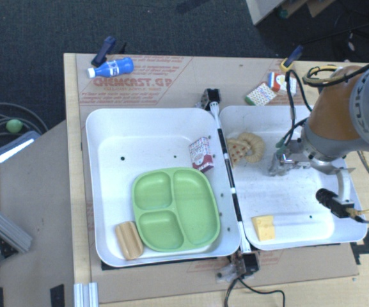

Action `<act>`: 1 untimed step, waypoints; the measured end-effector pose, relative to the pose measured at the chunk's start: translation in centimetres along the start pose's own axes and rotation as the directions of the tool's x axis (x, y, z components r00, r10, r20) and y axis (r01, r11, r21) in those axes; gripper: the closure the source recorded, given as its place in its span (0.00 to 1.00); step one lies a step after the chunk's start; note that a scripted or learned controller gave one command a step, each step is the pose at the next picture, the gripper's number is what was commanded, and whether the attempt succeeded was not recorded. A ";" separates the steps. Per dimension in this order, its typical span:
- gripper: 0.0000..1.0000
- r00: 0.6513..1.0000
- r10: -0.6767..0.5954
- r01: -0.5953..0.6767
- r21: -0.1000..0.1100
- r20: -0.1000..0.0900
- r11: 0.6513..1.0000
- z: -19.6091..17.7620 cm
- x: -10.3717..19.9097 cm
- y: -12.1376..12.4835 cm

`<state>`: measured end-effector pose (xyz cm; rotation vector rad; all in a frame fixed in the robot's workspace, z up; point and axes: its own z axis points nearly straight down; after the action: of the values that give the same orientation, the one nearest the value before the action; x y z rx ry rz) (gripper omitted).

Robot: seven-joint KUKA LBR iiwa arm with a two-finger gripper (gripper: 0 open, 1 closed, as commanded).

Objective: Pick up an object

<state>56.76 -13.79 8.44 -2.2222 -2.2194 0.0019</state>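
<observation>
My gripper [279, 164] hangs low over the right bin [286, 200], near its upper middle. A tan waffle-like piece [245, 147] lies just left of it in the same bin, apart from the gripper. A yellow block [264, 228] rests near that bin's front left corner. In the left bin [107, 165] sit a green divided plate [173, 208], a tan bread-like piece [128, 240] at the front left, and a small red-and-white packet [201, 154] by the right wall.
The arm's orange band [334, 110] and grey wrist cover the right bin's far right side. A blue-and-white bottle [112, 67] and a small patterned box [261, 93] lie on the bench behind the bins. A black clamp [210, 97] marks the bins' joint.
</observation>
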 end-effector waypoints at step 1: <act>1.00 1.000 -0.003 0.003 -0.003 -0.001 1.000 -10.1 6.5 1.8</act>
<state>58.61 -7.31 18.53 -2.2205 -2.2239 -0.0025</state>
